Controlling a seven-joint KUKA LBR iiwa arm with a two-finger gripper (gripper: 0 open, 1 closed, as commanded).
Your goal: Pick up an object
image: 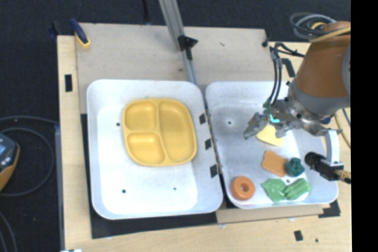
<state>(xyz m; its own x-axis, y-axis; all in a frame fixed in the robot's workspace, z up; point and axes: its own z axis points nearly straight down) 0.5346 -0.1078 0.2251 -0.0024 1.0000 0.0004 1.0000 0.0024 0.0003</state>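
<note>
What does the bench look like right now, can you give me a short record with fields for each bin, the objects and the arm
left bin: white shallow bin holding a yellow three-compartment plastic plate
right bin: white shallow bin with small toys at its near right
objects in right bin: pale yellow flat wedge, orange block, dark green round piece, orange ring, light green leafy piece
arm: gripper low over the right bin, beside the yellow wedge
grip: not clear

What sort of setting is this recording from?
Most likely a robotics lab grasping bench: two white bins on a wooden board, toy food such as an orange ring, a yellow divided plate, and a metal camera pole over dark carpet.
</note>
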